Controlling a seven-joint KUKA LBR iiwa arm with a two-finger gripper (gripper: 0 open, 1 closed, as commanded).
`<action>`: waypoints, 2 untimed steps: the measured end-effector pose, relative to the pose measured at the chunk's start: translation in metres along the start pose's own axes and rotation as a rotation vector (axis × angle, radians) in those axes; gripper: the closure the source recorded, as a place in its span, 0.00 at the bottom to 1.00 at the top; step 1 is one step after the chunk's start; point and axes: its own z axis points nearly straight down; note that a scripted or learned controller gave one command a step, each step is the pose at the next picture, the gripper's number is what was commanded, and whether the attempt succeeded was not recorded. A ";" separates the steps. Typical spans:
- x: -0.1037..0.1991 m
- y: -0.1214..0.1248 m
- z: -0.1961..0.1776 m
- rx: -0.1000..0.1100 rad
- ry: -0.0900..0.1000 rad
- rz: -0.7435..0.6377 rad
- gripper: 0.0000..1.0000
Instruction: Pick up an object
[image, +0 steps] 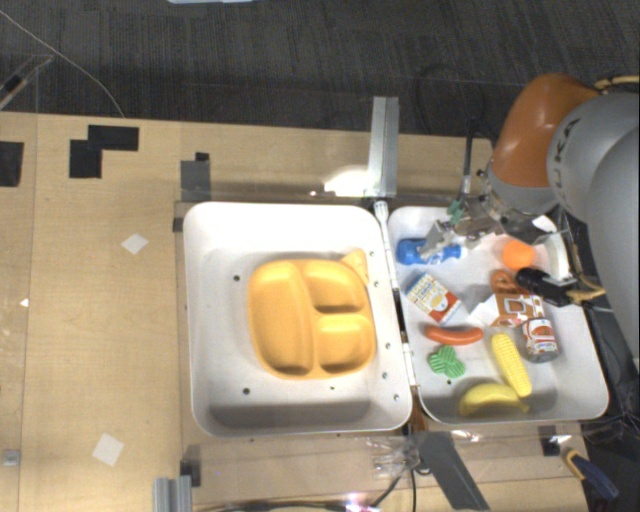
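A wooden desk (100, 330) is carrying 2 white bins. The hand (447, 232) is hovering over the blue toy (425, 250) at the right bin's (590, 395) far-left corner, probably lining up a grasp; whether it's spread, I cannot tell.

Two bins (200, 300), one yellow tray (310, 315)

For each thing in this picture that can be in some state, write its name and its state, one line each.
yellow tray: lying flat in the left bin, compartments up
blue toy: lying in the right bin, gripper just above it
corn cob: lying flat
banana: lying flat
hot dog: lying flat
can: on its side
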 end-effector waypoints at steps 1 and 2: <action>-0.019 0.010 0.022 0.007 0.011 0.060 0.00; -0.019 0.002 0.032 0.026 -0.013 -0.431 0.00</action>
